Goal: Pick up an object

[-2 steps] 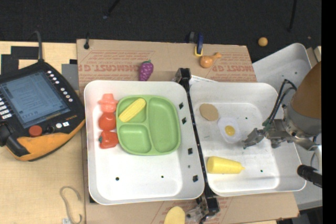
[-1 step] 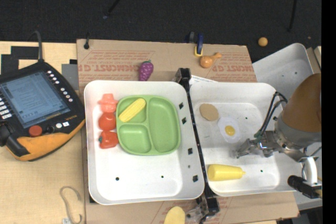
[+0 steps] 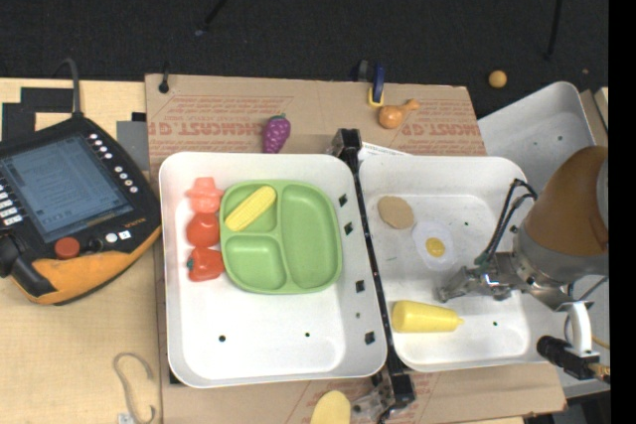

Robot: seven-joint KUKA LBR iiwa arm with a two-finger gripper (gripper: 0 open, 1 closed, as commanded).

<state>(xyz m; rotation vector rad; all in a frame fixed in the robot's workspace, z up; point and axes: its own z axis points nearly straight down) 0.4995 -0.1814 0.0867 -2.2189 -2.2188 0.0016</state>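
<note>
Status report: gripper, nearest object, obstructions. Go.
Gripper low in right bin, holding nothing visible. Yellow cone-shaped toy just below it, fried egg toy above. Nothing between.

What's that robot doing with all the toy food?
The robot arm is reaching into the right bin, trying to pick something up. Its gripper is low near the bin floor, just above a yellow cone, with a fried egg and a tan cookie close by. I can't see anything held in it yet. The left bin holds a green tray with corn in it.
</note>
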